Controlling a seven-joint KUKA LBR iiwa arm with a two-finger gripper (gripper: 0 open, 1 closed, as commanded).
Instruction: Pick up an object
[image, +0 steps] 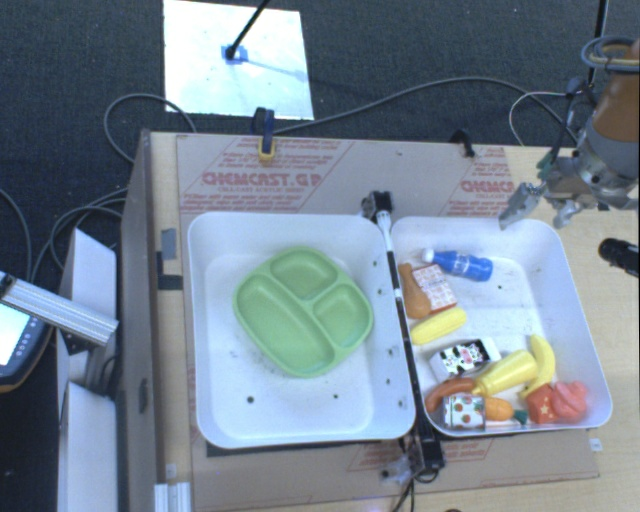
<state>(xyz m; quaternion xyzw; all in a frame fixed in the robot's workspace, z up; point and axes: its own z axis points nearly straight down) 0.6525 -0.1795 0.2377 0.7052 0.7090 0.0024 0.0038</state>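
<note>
We find the gripper (545, 203) hanging past the far right corner of the right bin (573, 290), above the bench rather than over the bin's contents. Its two fingers (515, 208) stand apart, with nothing between them; we judge no object has been taken.

The candidate objects all lie in the right bin. At the far end lies a blue bottle (462, 265) on its side, white cap to the left. Just near of it, against the divider, lies an orange patterned packet (428, 288), and touching that a yellow oblong piece (439, 326). A small black-and-white card (467, 356) lies near the middle. The near end is crowded: a yellow squeeze bottle (506, 373), a banana (544, 360), a red-orange fruit piece (556, 401) and a small printed can (464, 409) lie pressed together, some overlapping.

The left bin (215, 330) bears a green divided plate (303, 311), lying flat near its centre, well apart from the arm.

In our judgement the arm is parked high and outside the bin so the camera sees the contents unobstructed before a grasp is chosen. The blue bottle is the nearest item to the gripper and lies free on its right side; the crowded near corner would risk a pinch on two things at once
</note>
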